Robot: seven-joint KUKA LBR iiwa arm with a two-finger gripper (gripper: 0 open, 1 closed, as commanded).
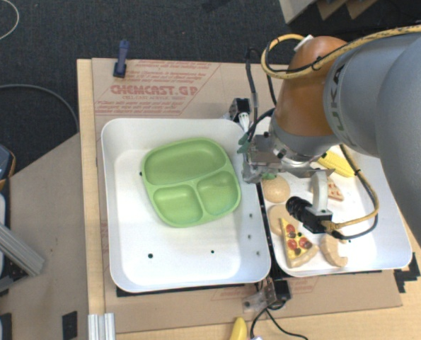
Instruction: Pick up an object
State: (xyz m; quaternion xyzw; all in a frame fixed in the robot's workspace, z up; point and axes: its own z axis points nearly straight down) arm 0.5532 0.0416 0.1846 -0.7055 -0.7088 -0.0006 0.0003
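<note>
Arm (pixel 352 83) is in over the right bin (pixel 390 250), reaching from the right, with the gripper (pixel 261 163) low at that bin's left edge, right beside the wall shared with the left bin (pixel 118 190). Can't tell how far open it is or whether it has anything: the wrist blocks the tips from above. Nothing visibly lifted, so I'd call the pick not yet done; grasp and lift are both left, as far as this shows. Likely target is the round tan piece (pixel 275 188) just near of the gripper, touching or almost touching it, but that's a guess. Counts: two white bins. Left bin has one green divided plate (pixel 190 181) with three compartments, lying slightly tilted in the middle, nothing in it. Right bin has toy food: one pizza slice (pixel 296 241) near the front, one tan bread-like piece (pixel 333 251) to its right, one round tan piece, one yellow piece (pixel 335 164) at the far side partly under the arm, plus one small slice-shaped piece (pixel 335 192) I can't identify. A black cable (pixel 308 214) from the arm lies across the middle of that bin.
</note>
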